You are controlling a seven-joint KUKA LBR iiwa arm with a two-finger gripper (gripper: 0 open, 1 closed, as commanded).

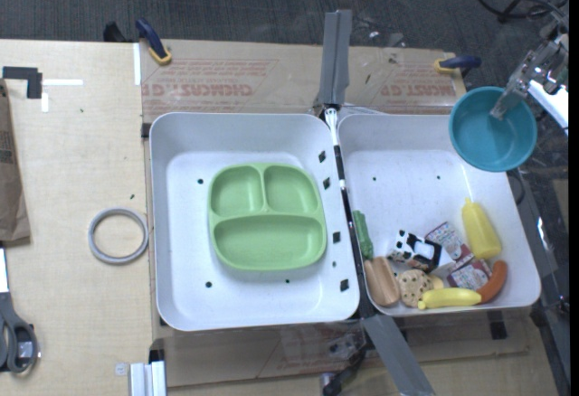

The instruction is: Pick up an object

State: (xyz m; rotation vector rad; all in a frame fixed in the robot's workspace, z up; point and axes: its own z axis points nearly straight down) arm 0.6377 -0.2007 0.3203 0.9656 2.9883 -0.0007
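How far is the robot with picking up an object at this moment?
Done: a blue bowl hangs at the gripper, raised above the right bin's far corner. In hand: the bowl, seemingly pinched at its rim; the grip is hard to see clearly. Left: nothing obvious; the toy food lies in the bin, untouched.

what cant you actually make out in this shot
- Gripper, camera view: whether its fingers grip the blue bowl rim; too small and blurred at the right edge.
- Small packets in the right bin: print too small to read.
- Scissors: cut off by the left edge.
- Toy cow: partly hidden among the piled toys.
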